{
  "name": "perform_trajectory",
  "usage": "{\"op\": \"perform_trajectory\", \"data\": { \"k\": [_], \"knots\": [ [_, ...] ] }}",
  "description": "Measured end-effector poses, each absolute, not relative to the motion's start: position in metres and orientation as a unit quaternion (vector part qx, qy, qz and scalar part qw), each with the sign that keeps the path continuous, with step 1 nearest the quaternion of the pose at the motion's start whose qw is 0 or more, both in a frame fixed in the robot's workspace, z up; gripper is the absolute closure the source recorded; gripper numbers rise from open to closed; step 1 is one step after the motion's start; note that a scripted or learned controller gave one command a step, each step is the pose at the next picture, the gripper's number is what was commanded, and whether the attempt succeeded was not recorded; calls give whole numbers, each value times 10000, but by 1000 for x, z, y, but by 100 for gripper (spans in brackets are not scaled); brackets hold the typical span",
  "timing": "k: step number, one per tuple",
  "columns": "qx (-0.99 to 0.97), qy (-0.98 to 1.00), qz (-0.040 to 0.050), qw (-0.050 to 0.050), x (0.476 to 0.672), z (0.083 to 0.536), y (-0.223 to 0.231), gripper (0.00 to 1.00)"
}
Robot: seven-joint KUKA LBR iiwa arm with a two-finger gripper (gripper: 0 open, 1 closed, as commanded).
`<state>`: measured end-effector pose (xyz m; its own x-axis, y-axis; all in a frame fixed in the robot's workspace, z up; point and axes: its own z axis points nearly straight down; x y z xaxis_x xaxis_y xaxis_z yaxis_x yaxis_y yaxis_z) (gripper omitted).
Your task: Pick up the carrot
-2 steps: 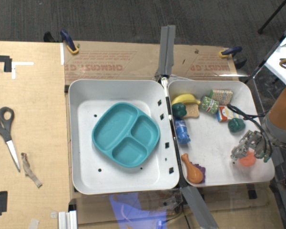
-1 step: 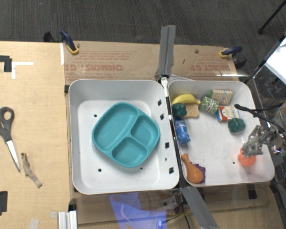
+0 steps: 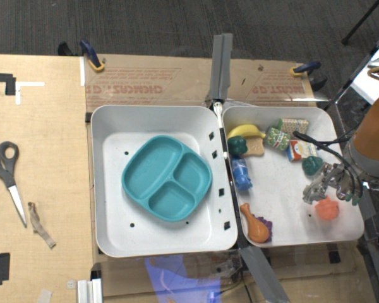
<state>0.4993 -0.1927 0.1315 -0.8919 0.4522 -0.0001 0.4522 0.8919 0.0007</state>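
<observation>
- Looking down from the camera view, two shallow white plastic bins sit side by side on the bench: the left bin [image 3: 104, 188] bears a teal three-compartment tray [image 3: 167, 178], and the right bin [image 3: 284, 223] bears a scatter of toy food.
- At the near-left corner of the right bin lies the orange, pear-shaped plastic carrot [image 3: 256, 226], its narrow end pointing up toward the far side and its fat end toward the front rim, resting partly on a small purple piece [image 3: 266, 227].
- Along the divider beyond it lie a blue crinkled wrapper [image 3: 241, 174], a dark green round toy vegetable [image 3: 237, 146] and a yellow plastic banana [image 3: 245, 130] touching a tan slice of toy bread [image 3: 256, 147].
- The arm's two-finger gripper [image 3: 320, 188] hangs over the right half of the right bin, just above a salmon-pink round toy fruit [image 3: 328, 209] and near a dark teal rounded toy [image 3: 312, 165].
- Whether its metal parts stand spread or closed cannot be told from this slant; nothing is seen between them.
- The gripper is well apart from the carrot, with bare bin floor between the two.
- Judged from this, the pick is not yet done: the carrot lies untouched on the bin floor, and the reach across to the near-left corner, the descent, the grasp and the lift all remain.
- Outside the bins, grey-handled scissors [image 3: 6, 172] lie on the wooden bench.
</observation>
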Motion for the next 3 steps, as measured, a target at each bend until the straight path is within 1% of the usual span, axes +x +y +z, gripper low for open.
{"op": "perform_trajectory", "data": {
  "k": [1, 2, 3],
  "knots": [
    [1646, 9864, -5, 21, 479, 281, -217, 100],
    [2093, 9779, 2, 7, 534, 201, -195, 100],
    [607, 9982, -4, 24, 536, 352, -222, 100]
  ]
}}
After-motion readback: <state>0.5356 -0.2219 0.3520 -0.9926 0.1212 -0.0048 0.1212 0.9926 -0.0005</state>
